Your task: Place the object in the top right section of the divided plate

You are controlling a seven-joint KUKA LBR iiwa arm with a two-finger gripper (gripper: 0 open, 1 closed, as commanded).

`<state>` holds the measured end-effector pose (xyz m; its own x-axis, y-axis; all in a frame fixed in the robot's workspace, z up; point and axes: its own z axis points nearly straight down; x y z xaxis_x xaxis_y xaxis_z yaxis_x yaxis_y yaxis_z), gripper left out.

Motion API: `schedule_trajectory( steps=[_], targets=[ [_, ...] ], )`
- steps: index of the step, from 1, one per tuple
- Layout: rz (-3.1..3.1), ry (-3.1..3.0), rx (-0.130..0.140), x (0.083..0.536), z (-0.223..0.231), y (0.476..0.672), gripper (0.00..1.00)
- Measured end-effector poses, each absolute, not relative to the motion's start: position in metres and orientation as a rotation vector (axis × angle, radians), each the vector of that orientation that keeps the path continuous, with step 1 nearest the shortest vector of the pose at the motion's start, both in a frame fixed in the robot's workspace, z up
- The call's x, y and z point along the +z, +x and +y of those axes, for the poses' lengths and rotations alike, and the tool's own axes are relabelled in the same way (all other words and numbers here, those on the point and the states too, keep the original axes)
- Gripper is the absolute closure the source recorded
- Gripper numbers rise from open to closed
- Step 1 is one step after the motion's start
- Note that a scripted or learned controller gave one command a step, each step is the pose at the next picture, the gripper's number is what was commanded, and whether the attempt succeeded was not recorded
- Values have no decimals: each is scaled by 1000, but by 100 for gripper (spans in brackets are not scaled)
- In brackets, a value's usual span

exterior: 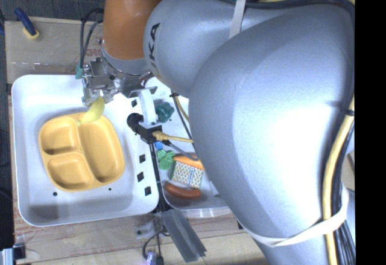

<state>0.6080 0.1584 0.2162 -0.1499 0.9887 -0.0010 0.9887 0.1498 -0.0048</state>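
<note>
Since the yellow divided plate (81, 152) lies in the left bin (24, 101), the gripper (96, 92) above its top edge seems to pinch a pale yellow object (93, 111) between its fingers; release only once squarely over the top right section.

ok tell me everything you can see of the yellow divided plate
The divided plate is a yellow, rounded-rectangle dish that looks like matte plastic, with raised ridges splitting it into three sections: two smaller ones on the left and one long one on the right. It lies flat in the left white bin. A pale yellow object sits over its top right rim, just under the gripper.
</note>
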Motion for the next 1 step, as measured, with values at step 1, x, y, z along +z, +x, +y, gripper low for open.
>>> schedule_trajectory(
  steps=[1],
  targets=[
    [-2775,-1465,7,195,211,591,100]
  ],
)
